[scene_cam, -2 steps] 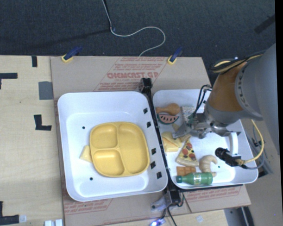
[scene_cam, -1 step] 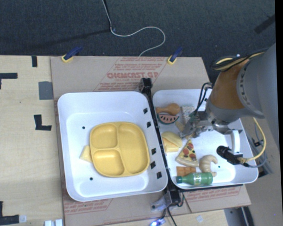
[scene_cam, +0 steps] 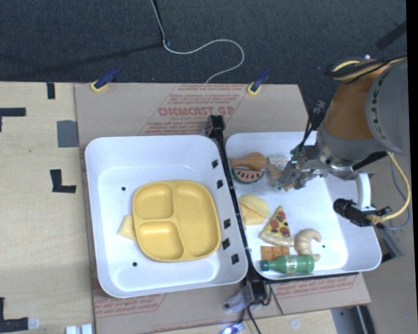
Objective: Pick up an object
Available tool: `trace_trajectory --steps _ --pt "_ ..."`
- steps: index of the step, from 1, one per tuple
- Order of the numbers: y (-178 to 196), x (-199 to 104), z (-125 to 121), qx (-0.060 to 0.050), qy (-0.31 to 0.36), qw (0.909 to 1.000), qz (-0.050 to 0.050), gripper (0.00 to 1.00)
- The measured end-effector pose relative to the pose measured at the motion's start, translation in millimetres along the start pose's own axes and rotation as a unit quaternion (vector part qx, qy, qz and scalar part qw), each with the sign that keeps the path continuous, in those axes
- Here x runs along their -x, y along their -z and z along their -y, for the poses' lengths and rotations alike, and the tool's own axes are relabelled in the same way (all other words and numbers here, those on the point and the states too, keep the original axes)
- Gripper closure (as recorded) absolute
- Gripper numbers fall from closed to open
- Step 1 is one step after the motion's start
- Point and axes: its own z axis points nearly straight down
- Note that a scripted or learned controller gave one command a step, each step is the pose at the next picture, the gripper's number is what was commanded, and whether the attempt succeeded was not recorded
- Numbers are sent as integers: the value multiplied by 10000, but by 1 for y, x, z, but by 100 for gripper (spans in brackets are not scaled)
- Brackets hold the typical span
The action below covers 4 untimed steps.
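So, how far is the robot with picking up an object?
Done: the gripper has reached low into the right bin, beside the watermelon slice. In hand: nothing visibly lifted. Left: grasping and raising an item; the pizza slice, green bottle and mushroom lie untouched.

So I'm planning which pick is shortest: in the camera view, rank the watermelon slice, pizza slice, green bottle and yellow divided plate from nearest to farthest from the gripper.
From the gripper in the right bin:
1. Watermelon slice, just to its left, by the divider.
2. Pizza slice, below it, mid-bin.
3. Green bottle, at the bin's bottom edge.
4. Yellow divided plate, over in the left bin.
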Motion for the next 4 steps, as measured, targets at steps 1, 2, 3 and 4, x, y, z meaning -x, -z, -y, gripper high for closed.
trace_trajectory --steps 1,2,3,4 --pt "44 -7 -2 11 5 10000 1 100" --pt "69 -8 -3 4 2 10000 0 100" --pt "67 -70 10 -18 13 10000 -1 100" --pt "58 -128 24 -22 19 10000 -2 100"
